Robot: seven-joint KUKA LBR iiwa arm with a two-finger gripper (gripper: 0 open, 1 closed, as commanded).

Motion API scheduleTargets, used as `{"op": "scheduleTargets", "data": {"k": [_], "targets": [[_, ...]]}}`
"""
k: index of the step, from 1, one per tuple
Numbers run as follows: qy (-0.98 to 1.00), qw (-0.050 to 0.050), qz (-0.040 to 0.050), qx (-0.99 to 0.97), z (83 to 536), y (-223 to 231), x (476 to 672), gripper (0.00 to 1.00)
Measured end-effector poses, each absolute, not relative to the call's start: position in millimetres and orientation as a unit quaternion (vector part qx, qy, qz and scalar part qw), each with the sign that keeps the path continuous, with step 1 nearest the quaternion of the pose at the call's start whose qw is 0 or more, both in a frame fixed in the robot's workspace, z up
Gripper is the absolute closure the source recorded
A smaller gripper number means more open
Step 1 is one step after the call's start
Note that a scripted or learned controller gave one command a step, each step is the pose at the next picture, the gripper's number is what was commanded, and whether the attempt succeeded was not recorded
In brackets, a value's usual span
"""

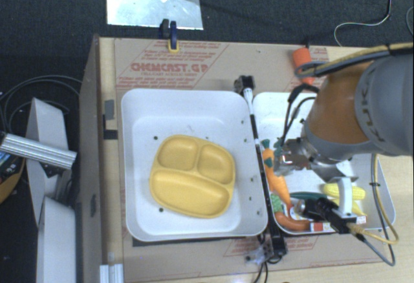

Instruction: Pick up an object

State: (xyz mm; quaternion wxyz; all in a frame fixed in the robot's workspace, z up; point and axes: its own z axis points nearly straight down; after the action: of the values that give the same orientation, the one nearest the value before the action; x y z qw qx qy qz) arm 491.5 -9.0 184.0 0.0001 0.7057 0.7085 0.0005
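Over the right bin [270, 110], gripper [290, 157] hangs by crowded carrot [275, 179] and corn [343, 192]; jaws hidden, cannot tell their state. Risk: clutter deflects descent, tapered carrot slips.

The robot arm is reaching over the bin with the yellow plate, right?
No. The camera view shows the arm reaching over the right bin, which holds the carrot. The yellow plate lies in the left bin.
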Motion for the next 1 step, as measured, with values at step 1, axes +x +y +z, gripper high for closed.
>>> {"op": "scheduleTargets", "data": {"k": [1], "targets": [[0.709, -0.001, 0.0006, 0.706, 183.9, 73.3, 486.5, 1.0]]}}
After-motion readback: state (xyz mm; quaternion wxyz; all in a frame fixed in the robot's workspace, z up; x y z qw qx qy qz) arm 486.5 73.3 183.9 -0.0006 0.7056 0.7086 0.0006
